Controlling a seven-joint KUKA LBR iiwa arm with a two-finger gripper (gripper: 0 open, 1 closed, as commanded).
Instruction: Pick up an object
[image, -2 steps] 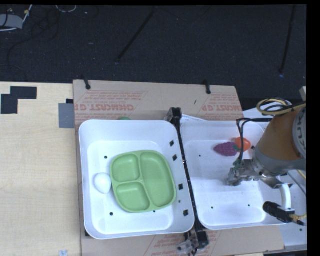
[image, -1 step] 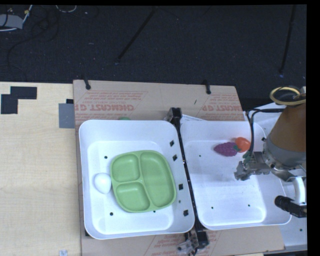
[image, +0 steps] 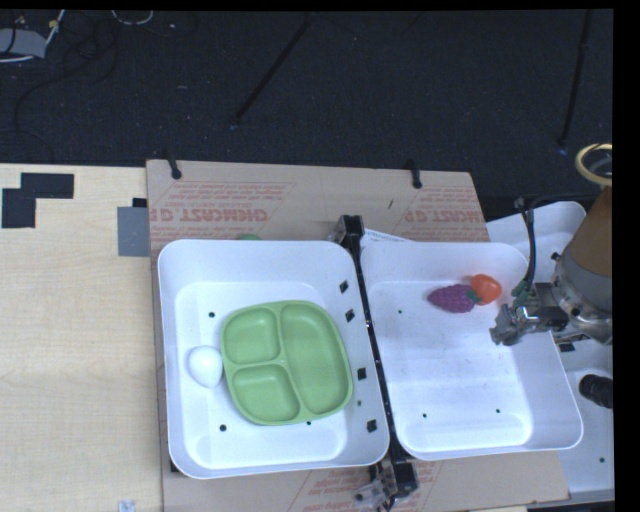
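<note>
Two bins | end effector (image: 507, 330) state unclear, near purple fruit (image: 452, 298) touching orange fruit (image: 485, 287)

Even overhead light, soft focus, dark upper background.

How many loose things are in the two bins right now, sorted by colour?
Green: 1, the tray in the left bin
White: 1, the egg beside the tray
Purple: 1, the grapes in the right bin
Orange: 1, the fruit touching the grapes
Total: 4
</note>
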